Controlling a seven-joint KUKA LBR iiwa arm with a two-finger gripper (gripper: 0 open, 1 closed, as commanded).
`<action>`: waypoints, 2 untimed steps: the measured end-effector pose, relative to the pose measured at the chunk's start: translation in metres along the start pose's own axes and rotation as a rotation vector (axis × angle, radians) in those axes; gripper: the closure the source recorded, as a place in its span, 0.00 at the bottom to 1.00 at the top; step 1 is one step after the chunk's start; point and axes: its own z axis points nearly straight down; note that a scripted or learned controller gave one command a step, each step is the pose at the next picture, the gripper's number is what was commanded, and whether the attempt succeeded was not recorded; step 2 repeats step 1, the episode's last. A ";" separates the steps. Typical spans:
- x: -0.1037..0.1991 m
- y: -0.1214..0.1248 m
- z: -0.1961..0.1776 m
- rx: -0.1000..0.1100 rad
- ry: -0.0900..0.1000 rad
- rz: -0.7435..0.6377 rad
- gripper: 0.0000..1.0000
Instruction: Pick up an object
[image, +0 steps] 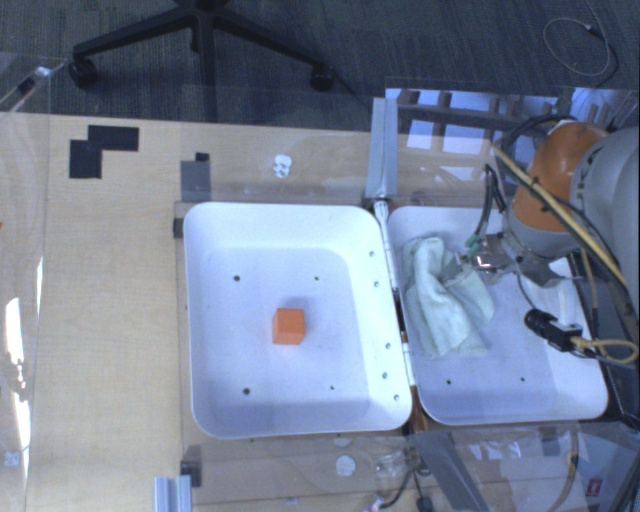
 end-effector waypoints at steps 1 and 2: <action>0.002 0.003 -0.013 -0.007 0.002 -0.003 1.00; 0.002 0.003 -0.013 -0.007 0.002 -0.003 1.00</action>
